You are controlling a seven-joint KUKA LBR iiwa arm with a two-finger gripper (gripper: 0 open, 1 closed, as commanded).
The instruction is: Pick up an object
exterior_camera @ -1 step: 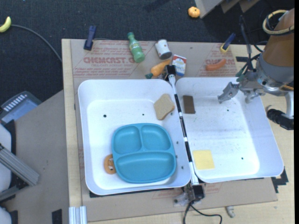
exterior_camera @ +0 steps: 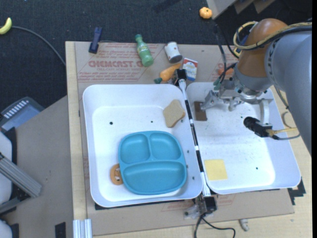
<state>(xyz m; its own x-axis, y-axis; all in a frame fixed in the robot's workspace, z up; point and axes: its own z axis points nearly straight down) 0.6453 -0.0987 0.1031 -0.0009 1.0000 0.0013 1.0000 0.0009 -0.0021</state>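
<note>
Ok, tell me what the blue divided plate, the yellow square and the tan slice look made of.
Blue divided plate: likely moulded plastic, smooth and slightly glossy, with rounded compartment ridges.
Yellow square: thin and flat with a matte look; possibly toy cheese in plastic or foam.
Tan slice: bread-shaped, dull surface; probably foam or plastic play food, hard to tell.

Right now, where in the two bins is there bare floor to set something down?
Left bin: bare strip between its back wall and the blue plate. Right bin: open centre beside the yellow slice. Crowded around the gripper near the brown piece.

Pincer [exterior_camera: 204, 104] over brown block [exterior_camera: 199, 111].
</note>
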